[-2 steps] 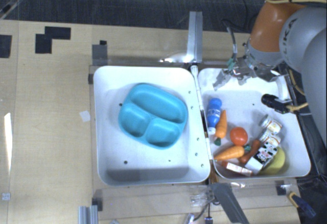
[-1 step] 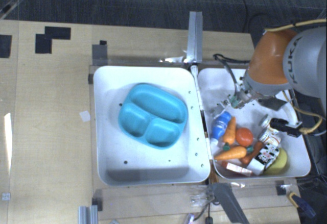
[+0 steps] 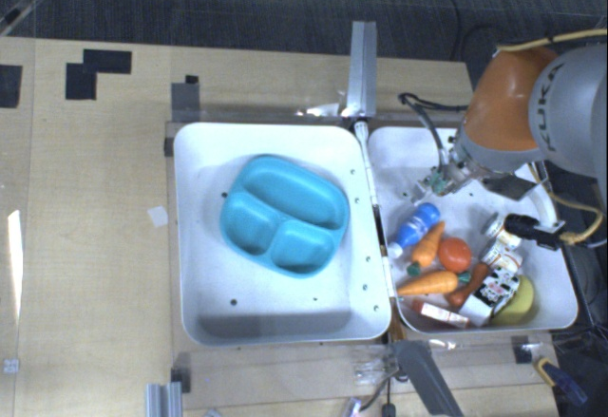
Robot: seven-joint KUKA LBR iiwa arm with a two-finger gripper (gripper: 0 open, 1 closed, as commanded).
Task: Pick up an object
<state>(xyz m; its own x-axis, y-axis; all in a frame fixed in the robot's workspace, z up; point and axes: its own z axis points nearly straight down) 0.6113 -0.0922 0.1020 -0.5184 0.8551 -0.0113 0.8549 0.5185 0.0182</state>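
Observation:
The right bin (image 3: 560, 311) holds a pile of small things: a blue bottle (image 3: 416, 223), two orange carrots (image 3: 428, 243) (image 3: 427, 284), a red tomato (image 3: 454, 254), a white and black packet (image 3: 498, 278) and a yellow-green fruit (image 3: 519, 302). My gripper (image 3: 440, 181) hangs low over the back part of this bin, just above and behind the blue bottle. It is small and partly hidden under the wrist. I see nothing held in it.
The left bin (image 3: 199, 311) holds a blue divided plate (image 3: 284, 214) near its middle. A metal post (image 3: 362, 73) stands behind the wall between the bins. Cables run by the arm (image 3: 532, 111) at the right.

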